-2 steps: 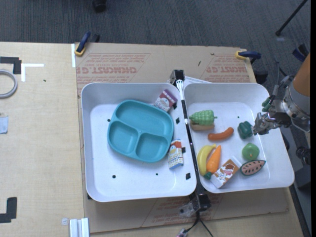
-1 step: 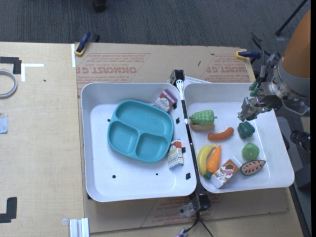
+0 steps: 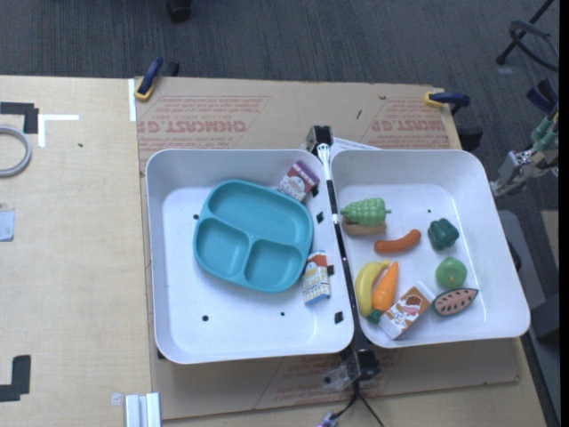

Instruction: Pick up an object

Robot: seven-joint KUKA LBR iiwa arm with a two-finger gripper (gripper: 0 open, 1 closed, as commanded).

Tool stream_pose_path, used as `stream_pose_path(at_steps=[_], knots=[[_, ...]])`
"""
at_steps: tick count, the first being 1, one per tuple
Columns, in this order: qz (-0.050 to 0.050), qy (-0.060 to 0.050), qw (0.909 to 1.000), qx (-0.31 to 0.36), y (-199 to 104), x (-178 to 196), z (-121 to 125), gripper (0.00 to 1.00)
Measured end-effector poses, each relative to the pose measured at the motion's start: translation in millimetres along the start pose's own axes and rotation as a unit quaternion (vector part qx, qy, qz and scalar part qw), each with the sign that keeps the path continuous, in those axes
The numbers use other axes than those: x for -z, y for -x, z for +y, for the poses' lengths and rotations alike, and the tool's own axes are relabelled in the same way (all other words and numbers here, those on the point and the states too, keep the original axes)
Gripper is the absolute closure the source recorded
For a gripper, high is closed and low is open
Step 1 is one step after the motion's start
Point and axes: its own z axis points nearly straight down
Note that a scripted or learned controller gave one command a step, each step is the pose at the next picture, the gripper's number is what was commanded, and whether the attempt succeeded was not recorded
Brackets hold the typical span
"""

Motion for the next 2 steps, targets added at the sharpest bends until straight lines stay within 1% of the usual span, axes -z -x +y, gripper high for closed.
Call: stream_pose_path(at_steps=[1, 2], knots=[[0.001, -0.002, 0.9839, 0.179, 30.3, -135.3, -7.4, 1.00], [0.002, -0.001, 0.9635, 0.268, 14.9, -171.4, -4.2, 1.00]])
